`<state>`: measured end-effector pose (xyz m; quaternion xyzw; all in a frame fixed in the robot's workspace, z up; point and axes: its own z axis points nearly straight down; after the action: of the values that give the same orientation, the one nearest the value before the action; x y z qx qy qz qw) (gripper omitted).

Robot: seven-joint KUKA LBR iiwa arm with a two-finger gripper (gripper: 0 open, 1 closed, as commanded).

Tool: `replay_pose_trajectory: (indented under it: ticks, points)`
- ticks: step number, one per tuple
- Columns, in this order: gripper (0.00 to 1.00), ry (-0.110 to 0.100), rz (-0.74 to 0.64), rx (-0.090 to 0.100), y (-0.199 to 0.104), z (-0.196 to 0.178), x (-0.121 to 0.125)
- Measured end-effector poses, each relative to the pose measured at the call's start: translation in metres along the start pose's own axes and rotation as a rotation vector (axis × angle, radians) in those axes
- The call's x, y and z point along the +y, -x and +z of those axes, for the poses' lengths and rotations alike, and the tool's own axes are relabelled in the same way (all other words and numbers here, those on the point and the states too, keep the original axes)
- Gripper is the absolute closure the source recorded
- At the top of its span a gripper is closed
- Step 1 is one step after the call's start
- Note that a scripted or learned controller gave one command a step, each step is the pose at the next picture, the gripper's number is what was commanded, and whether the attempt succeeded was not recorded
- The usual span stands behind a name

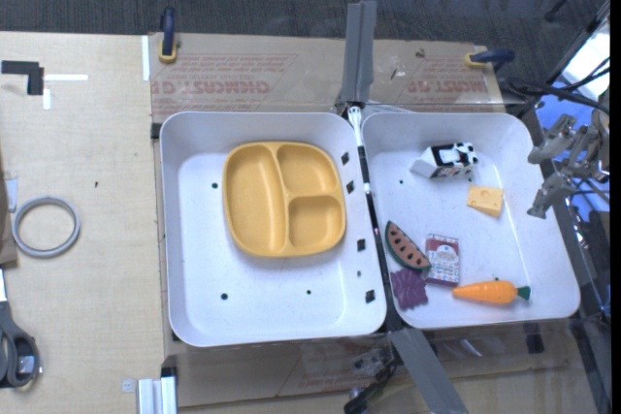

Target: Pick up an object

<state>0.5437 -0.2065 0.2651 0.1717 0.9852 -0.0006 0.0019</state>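
Bench, two bins (184, 238) | carrot (490, 293) right bin | fingers (558, 172) state unclear

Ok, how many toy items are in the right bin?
6: a cow at the back, cheese wedge beside it, watermelon slice, small red box, purple grapes and a carrot in front.

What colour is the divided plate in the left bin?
Yellow-orange plate, seen in the camera view.

One fixed camera looks down at a slant on the table (78, 111), taking in both white bins (184, 305).
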Motion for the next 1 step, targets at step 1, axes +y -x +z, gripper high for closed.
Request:
replay_pose_trajectory:
  ticks: [1]
  points:
    - [0.0,-0.001,0.288,0.001,0.0619,0.0591,0.0063]
